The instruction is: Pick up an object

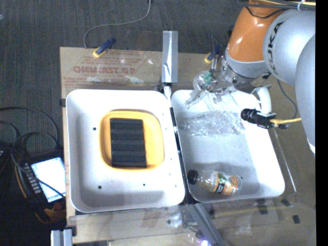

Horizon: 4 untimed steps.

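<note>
nearest my camera, a small bottle [218, 182] lies on its side at the front of the right bin [266, 163]. beyond it sits a crumpled clear plastic wrapper [212, 123], with the end effector [207, 88] hanging just past it; i cannot tell its opening, and nothing looks lifted. by my reading, the pick remains undone.

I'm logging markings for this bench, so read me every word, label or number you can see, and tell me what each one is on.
"KUKA": on the grey arm, partly visible, running vertically.
Red print on the cardboard sheet: too blurred to read.
Label on the bottle: too small to read.
Screen of the handheld device: unreadable.
</note>
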Each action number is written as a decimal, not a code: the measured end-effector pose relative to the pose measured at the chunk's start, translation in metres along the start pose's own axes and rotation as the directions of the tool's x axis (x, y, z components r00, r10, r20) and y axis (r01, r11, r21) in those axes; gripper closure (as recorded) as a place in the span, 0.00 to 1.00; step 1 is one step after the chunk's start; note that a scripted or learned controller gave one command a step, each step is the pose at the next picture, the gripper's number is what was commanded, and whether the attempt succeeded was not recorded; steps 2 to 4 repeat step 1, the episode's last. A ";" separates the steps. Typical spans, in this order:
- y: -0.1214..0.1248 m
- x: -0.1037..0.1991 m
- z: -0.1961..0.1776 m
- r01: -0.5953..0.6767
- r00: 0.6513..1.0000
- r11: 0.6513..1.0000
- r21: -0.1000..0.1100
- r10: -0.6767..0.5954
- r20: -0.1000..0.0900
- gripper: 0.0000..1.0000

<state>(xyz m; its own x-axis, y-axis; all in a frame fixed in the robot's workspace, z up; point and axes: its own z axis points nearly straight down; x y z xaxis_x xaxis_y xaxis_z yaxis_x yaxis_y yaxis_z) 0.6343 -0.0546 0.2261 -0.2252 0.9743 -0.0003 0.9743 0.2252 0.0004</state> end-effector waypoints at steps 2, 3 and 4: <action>-0.016 0.102 -0.113 -0.055 0.999 0.999 0.000 0.055 0.000 1.00; -0.016 0.102 -0.113 -0.055 0.999 0.999 0.000 0.055 0.000 1.00; -0.016 0.102 -0.113 -0.055 0.999 0.999 0.000 0.055 0.000 1.00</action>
